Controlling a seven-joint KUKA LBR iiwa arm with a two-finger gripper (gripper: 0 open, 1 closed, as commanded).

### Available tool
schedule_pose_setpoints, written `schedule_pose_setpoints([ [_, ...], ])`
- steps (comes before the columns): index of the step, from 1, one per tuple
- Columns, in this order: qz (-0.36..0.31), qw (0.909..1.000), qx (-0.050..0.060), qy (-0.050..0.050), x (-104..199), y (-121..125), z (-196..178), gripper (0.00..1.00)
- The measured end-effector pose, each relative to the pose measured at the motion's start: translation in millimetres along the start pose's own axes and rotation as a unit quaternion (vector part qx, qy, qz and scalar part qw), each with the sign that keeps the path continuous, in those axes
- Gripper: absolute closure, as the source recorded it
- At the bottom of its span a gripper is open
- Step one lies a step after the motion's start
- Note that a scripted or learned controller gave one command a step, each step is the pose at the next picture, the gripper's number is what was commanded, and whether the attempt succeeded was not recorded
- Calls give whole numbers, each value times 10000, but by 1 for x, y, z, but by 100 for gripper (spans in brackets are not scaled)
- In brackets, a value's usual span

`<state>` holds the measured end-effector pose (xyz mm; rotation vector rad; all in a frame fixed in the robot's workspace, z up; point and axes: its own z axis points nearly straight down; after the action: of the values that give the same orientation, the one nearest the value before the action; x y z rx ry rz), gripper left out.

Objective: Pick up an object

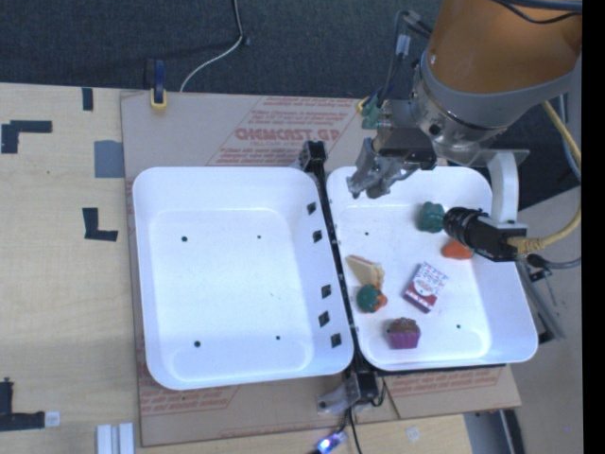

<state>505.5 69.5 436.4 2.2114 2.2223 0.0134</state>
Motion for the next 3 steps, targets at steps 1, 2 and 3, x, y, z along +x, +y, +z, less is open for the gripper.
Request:
schedule_pose_setpoints([
  [1, 1, 10000, -6, 8, 26, -14, -105, 100],
  [2, -19, 10000, 91, -16, 99, -22, -30, 100],
  [3, -5, 10000, 34, 3, 145, -9, -79, 100],
])
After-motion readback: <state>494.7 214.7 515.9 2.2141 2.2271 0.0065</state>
